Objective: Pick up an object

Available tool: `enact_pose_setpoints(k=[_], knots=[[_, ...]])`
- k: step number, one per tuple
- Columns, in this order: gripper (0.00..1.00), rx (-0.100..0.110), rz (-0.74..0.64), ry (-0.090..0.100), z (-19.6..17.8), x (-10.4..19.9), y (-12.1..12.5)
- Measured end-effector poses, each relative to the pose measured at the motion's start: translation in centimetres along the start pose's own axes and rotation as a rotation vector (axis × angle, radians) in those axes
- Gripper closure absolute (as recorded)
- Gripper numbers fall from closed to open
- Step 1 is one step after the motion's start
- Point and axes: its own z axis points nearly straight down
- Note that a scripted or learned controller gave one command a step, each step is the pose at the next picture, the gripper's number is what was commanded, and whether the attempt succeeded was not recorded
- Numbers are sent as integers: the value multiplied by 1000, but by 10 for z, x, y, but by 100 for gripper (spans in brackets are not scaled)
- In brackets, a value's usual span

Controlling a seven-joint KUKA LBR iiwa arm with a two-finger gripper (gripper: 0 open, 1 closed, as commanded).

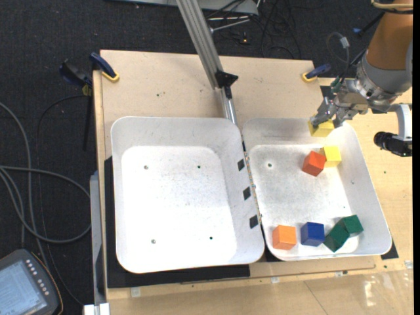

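- The bench [170, 84] is a plain wood-coloured board with clamps at its back corners, one blue-and-yellow at the left [103, 66] and another at the right [315, 72]. Looks like they're there to pin the board so nothing shifts.
- The floor around it is dark carpet with black cables [39, 169] trailing down the left side, and a screen unit [23, 287] sits in the bottom-left corner. A grey metal pole [197, 28] slants in from the top and ends between the bins.
- The left bin [131, 143] is bare white with a few specks.
- The right bin [367, 189] holds all the loose blocks, so I'd guess it's the pick-from side.
- The arm [390, 41] comes in from the right, orange band up top, with the gripper [326, 119] hanging over the right bin's back edge.
- The yellow block [322, 128] sits right at the fingertips, above the bin rim, and the fingers look clamped on it. So this reads to me as a grab that worked and is lifted clear.
- Loose ones: a red block [314, 163] touching another small yellow one [333, 154] near the back.
- Along the front edge: orange block [284, 237], blue block [313, 233] and two green blocks [344, 232] bunched together, well apart from the gripper.
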Motion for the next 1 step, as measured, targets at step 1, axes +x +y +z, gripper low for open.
enact_pose_setpoints(k=[1], knots=[[100, 3, -3, 1, -30, 0, 1]])
